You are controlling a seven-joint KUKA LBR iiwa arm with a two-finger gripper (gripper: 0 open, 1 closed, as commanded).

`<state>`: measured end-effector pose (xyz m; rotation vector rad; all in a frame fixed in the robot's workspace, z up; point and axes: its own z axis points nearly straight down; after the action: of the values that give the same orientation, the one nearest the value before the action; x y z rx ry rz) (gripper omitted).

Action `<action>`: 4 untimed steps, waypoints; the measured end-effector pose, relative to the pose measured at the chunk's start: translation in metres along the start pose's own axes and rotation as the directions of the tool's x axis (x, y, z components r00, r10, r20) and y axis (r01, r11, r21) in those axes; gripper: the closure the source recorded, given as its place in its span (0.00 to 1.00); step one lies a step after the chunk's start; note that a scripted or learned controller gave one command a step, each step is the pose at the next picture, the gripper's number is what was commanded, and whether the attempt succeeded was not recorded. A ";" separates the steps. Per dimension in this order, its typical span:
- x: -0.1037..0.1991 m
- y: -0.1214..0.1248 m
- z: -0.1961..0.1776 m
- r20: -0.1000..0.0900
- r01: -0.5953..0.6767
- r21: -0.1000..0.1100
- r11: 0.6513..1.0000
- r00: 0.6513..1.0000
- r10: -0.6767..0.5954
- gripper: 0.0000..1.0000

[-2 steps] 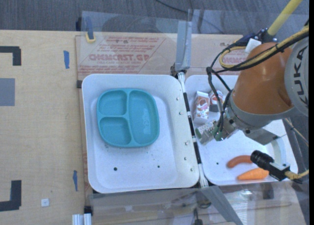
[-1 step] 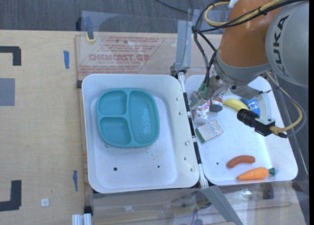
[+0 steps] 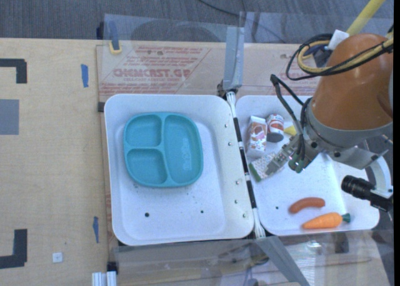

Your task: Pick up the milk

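Observation:
The milk [image 3: 256, 135] is a small white and red carton lying near the left wall of the right bin [image 3: 325, 182], at its back. My gripper [image 3: 292, 157] hangs below the orange wrist, a little to the right of the carton and nearer the front. It is over a flat green and white packet [image 3: 264, 167]. Nothing shows in its grasp.
A small red and white can [image 3: 275, 127] and a yellow piece [image 3: 290, 130] lie right beside the milk. A sausage [image 3: 306, 204] and a carrot [image 3: 324, 220] rest at the right bin's front. The left bin [image 3: 181, 216] holds a teal divided plate [image 3: 164, 150].

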<state>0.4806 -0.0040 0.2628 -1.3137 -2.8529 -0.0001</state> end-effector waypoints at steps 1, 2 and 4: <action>0.036 0.030 -0.007 0.004 0.219 -0.003 0.976 0.976 -0.219 1.00; 0.023 0.019 0.003 0.000 -0.032 0.000 0.999 0.999 0.032 1.00; 0.019 0.016 -0.022 0.004 -0.050 -0.003 0.999 0.999 0.050 1.00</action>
<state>0.4803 0.0208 0.2851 -1.3870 -2.8234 -0.0020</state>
